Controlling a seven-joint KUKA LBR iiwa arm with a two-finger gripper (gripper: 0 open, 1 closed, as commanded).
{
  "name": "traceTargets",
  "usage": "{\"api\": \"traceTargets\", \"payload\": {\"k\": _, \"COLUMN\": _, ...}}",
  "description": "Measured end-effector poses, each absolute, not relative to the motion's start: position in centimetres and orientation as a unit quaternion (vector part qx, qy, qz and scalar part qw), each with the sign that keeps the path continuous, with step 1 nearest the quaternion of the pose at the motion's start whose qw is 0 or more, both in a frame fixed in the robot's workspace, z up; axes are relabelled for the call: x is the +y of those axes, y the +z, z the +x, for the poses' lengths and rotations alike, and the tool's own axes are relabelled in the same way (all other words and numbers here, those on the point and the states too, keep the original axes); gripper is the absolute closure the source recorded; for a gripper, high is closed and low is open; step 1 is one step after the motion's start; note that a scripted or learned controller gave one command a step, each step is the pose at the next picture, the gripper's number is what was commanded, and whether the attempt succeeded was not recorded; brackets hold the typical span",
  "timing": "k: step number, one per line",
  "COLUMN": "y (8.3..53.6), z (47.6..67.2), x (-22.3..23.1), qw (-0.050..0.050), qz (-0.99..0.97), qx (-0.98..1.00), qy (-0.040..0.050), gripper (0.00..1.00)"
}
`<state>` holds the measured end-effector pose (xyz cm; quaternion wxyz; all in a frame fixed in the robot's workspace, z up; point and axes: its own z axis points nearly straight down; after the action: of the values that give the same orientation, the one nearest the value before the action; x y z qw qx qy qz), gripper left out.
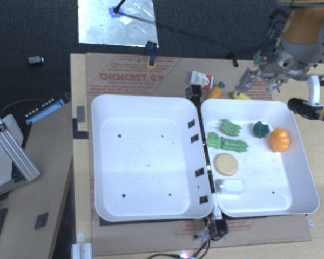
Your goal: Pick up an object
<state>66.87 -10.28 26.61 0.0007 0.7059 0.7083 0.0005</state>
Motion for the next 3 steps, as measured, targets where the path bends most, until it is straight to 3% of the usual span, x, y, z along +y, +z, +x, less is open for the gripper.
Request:
{"api": "traceTargets", "payload": {"k": 1, "y": 27.8, "z": 67.0, "x": -10.3, "qw": 0.002, "qz": 0.705, "qx": 0.709, "qy": 0.0020, "gripper": 1.00}}
{"api": "traceTargets", "payload": {"k": 2, "y": 22.8, "z": 66.8, "x": -1.6, "qw": -0.002, "qz": 0.703, "qx": 0.711, "qy": 0.0006, "gripper": 1.00}}
{"api": "traceTargets", "payload": {"k": 3, "y": 25.5, "z": 66.9, "x": 9.1, "qw": 0.000, "qz": 0.702, "qx": 0.712, "qy": 0.0035, "gripper": 1.00}}
